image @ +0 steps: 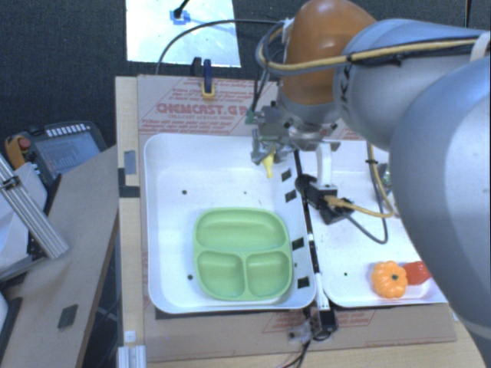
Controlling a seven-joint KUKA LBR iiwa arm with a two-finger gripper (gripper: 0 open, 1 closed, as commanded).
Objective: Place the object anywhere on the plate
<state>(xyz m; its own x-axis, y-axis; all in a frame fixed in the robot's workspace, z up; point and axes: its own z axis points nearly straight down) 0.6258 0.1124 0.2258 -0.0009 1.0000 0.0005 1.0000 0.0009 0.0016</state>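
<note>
The green plate (244, 253) with three compartments lies in the front of the left white bin (165, 205). My gripper (268, 155) hangs over the far right part of that bin, behind the plate and well above the bin floor. A small yellow object (268, 166) sticks out downward between its fingers, so the gripper is shut on it. Most of the object is hidden by the gripper body.
In the right bin (353, 294), an orange pumpkin (390, 279) sits at the front right with a red item (418, 271) beside it. The arm's large grey body covers much of the right bin. A divider with black marks (305, 228) separates the bins.
</note>
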